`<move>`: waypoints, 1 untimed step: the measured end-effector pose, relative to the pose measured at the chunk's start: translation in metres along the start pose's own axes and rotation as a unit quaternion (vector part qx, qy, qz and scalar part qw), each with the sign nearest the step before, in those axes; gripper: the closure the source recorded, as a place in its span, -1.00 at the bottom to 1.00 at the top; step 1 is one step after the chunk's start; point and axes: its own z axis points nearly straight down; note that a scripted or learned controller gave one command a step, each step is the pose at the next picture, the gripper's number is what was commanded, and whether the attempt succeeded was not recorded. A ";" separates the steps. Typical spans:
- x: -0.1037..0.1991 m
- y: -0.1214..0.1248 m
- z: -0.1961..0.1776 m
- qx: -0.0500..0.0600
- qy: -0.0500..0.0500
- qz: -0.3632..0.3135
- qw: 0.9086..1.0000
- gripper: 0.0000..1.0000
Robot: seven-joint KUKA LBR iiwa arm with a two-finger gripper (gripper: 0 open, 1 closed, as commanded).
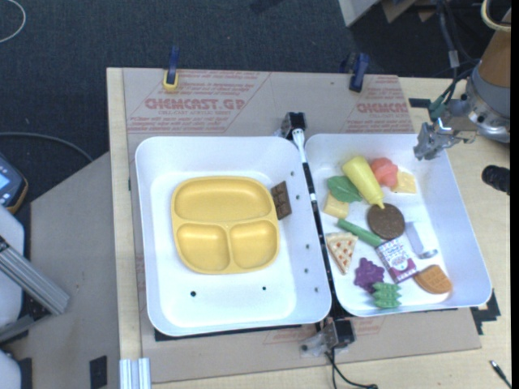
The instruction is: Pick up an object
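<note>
Claw (430, 141) up by far right corner of right bin (466, 241), nothing in it; can't tell if wide or narrow. Toy food sits in that bin: yellow bottle (364, 180), brown cookie (386, 220). Step: reach in. Next: go down over 1 toy, then squeeze.

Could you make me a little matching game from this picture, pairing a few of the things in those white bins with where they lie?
Things:
1. yellow divided plate
2. toy pizza slice
3. purple toy grapes
4. gripper

Places:
A. at the top right corner of the right bin
B. in the middle of the left bin
C. in the right bin, just left of the small purple packet
D. in the right bin, close to the divide between the bins

Pairs: 1-B, 2-D, 3-C, 4-A
</note>
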 end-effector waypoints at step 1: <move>0.052 -0.012 -0.004 0.004 0.003 -0.002 1.000 1.00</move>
